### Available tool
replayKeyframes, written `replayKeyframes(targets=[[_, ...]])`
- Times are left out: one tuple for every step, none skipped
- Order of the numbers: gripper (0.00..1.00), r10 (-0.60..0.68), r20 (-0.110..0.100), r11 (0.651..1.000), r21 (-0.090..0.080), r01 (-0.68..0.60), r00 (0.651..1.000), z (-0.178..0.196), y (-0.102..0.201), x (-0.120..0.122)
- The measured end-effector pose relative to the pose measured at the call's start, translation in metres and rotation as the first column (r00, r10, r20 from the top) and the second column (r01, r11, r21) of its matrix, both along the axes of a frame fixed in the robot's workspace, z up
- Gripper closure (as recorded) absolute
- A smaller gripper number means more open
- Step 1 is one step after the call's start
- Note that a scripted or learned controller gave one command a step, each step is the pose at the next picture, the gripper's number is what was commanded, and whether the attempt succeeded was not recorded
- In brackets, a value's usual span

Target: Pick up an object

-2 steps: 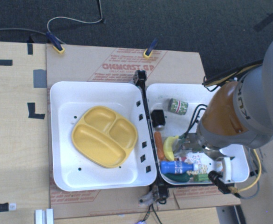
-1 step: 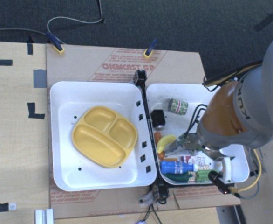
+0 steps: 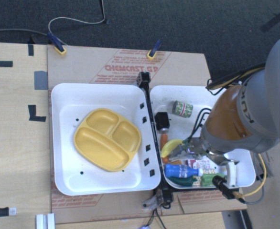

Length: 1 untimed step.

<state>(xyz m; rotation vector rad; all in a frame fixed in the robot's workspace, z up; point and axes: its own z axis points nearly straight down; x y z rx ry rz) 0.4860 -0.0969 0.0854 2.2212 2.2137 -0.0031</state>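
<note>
Arm [image 3: 240, 118] hides right bin's [image 3: 178, 92] far side; fingers' state unclear.

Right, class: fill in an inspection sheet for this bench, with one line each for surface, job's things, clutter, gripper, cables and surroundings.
Surface: cardboard sheet under two white bins, left bin, right bin.
Job's things: yellow tray in left bin; green can, black block, banana, blue bottle in right bin.
Clutter: two clamps on the cardboard's far edge.
Gripper: gripper low over right bin, by the banana; finger state unclear.
Cables: one on the carpet; others by the arm.
Surroundings: dark carpet, wooden board at left.
</note>
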Motion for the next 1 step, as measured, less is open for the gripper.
replayKeyframes(targets=[[1.00,0.001,0.000,1.000,0.003,-0.001,1.000,0.0098,0.0009,0.0007]])
